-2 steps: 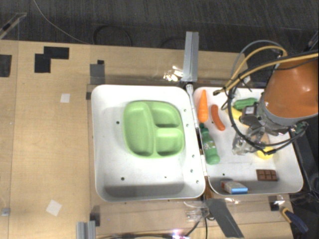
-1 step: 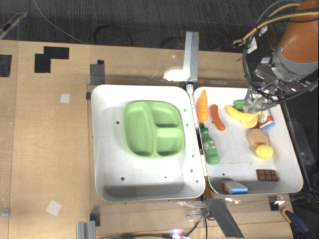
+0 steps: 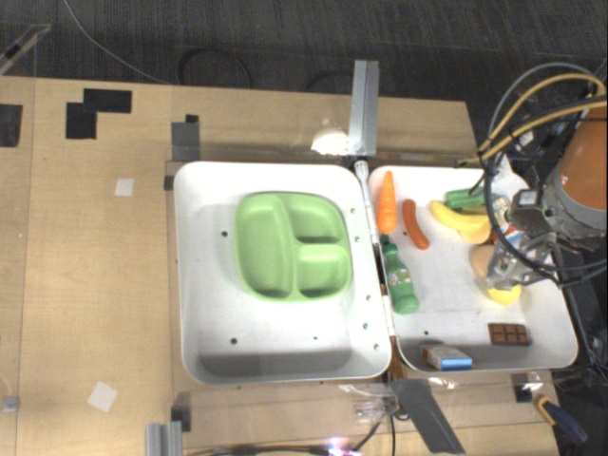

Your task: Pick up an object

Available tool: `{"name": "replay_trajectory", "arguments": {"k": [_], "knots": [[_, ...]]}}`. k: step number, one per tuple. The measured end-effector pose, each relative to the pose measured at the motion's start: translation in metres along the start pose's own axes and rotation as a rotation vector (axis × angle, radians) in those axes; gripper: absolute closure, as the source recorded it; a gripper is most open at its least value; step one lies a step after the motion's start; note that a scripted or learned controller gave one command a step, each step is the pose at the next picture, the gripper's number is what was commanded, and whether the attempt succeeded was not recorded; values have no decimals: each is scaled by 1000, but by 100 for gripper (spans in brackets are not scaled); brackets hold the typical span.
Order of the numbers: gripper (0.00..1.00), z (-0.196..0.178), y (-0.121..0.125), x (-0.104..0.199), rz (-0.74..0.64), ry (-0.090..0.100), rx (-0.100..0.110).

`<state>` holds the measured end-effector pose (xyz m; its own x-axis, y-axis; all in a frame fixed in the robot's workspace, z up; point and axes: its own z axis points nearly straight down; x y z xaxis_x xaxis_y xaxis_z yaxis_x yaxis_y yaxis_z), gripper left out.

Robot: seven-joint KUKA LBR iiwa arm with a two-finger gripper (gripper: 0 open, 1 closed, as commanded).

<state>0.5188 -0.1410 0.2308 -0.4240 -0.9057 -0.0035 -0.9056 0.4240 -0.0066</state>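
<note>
**Pick attempt under way in the right bin; nothing confirmed in hand**

The arm is reaching in from the right, and the gripper (image 3: 502, 272) is sitting low over the right bin (image 3: 446, 307), directly above a small yellow object (image 3: 505, 294) near the bin's right wall. A tan rounded item (image 3: 483, 256) is lying just beside it on the left. Judged from this, the approach is done and the grasp and lift are both outstanding: no object is showing clear of the bin floor.

Whether the gripper is closed on anything cannot be determined; cables and the wrist body are masking it.

Other candidates are lying untouched in the right bin: a banana (image 3: 460, 220) touching a green piece (image 3: 465, 199) at the back, a carrot (image 3: 387, 203) and a green bottle (image 3: 399, 281) along the left wall, a red sausage (image 3: 415, 224) between carrot and banana, a chocolate bar (image 3: 509, 333) and a small boxed item (image 3: 446, 357) at the front.

The left bin (image 3: 204, 283) is holding a green divided plate (image 3: 293, 244).

The yellow object is partly covered by the gripper, so its identity is uncertain. The arm's upper part is cut off at the frame edge.
</note>
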Motion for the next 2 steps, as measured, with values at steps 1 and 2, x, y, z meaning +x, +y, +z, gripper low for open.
{"name": "replay_trajectory", "arguments": {"k": [1, 2], "knots": [[100, 41, 34, -2, -255, -1, -2], [100, 20, -54, -37, -36, -3, 2]]}}
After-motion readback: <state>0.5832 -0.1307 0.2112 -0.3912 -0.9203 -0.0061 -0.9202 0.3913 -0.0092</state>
